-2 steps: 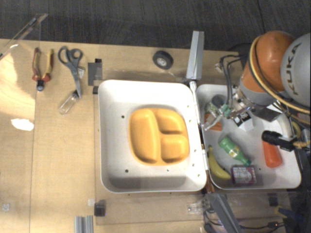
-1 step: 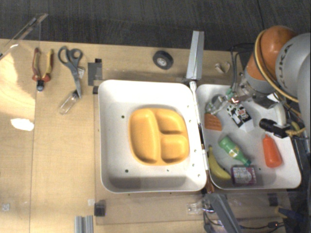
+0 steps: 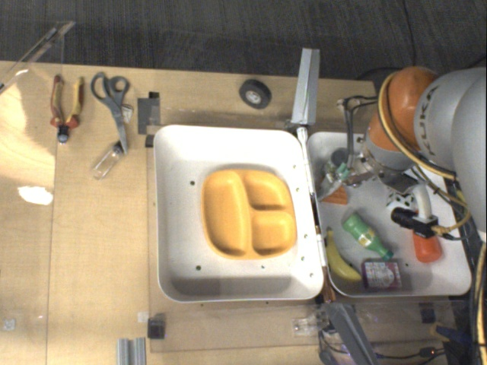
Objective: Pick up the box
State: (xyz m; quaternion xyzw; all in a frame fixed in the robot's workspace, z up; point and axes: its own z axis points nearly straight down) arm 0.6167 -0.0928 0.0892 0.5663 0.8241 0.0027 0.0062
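Note:
The box [image 3: 380, 274] is small, dark maroon and has a pale label. It lies flat at the front of the right bin [image 3: 456, 280], between a banana and the bin's front wall. My gripper [image 3: 339, 173] hangs low over the back left corner of that bin, well behind the box and apart from it. The grey arm with its orange band [image 3: 402, 105] covers the bin's back right part. An orange object [image 3: 337, 195] lies just under the gripper; nothing shows as held.
In the right bin there are also a green bottle [image 3: 365, 233], a banana [image 3: 342, 261] along the left wall and an orange-red item [image 3: 428, 248] at the right. The left bin [image 3: 175, 204] holds a yellow compartment tray [image 3: 249, 211]. Scissors [image 3: 114, 101] and pliers [image 3: 65, 105] lie on the bench.

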